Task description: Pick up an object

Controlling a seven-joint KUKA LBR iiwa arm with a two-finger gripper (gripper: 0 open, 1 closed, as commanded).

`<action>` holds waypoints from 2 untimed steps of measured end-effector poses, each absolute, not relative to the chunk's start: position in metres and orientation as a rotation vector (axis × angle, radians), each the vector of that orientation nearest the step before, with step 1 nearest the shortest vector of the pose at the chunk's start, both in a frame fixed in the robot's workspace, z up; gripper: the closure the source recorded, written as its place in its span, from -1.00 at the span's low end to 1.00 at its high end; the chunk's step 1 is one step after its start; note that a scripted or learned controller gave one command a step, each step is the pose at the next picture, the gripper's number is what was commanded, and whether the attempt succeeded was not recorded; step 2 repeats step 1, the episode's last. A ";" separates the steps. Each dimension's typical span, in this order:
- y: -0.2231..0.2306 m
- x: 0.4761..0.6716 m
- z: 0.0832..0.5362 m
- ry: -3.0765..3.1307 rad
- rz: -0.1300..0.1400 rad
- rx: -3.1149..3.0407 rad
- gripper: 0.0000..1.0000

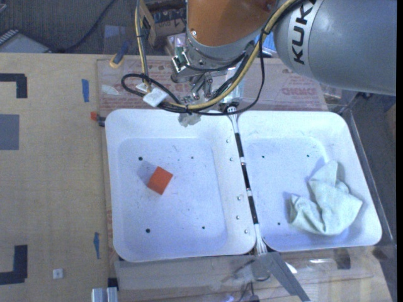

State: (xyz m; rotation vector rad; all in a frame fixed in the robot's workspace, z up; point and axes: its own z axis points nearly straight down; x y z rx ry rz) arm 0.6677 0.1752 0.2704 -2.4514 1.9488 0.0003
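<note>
A small orange-red block (160, 180) lies in the left bin (126, 231), left of its middle. A crumpled whitish cloth (324, 199) rests in the right bin (283, 150), near its right wall. My gripper (194, 104) hangs over the far rim of the left bin, close to the divider between the bins. It is tangled among yellow and black cables and partly hidden under the orange-banded wrist. It stands well back from the block and far left of the cloth. Nothing shows in its grasp.
The grey arm (340, 30) crosses the top right of the view. Loose cables (141, 83) loop over the bench behind the left bin. The wooden bench top (50, 168) spreads to the left, marked with black and blue tape.
</note>
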 end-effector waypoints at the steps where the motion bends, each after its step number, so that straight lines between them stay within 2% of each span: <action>1: 0.226 0.666 0.210 1.596 0.006 -2.702 1.00; 2: 0.226 0.666 0.210 1.596 0.006 -2.702 1.00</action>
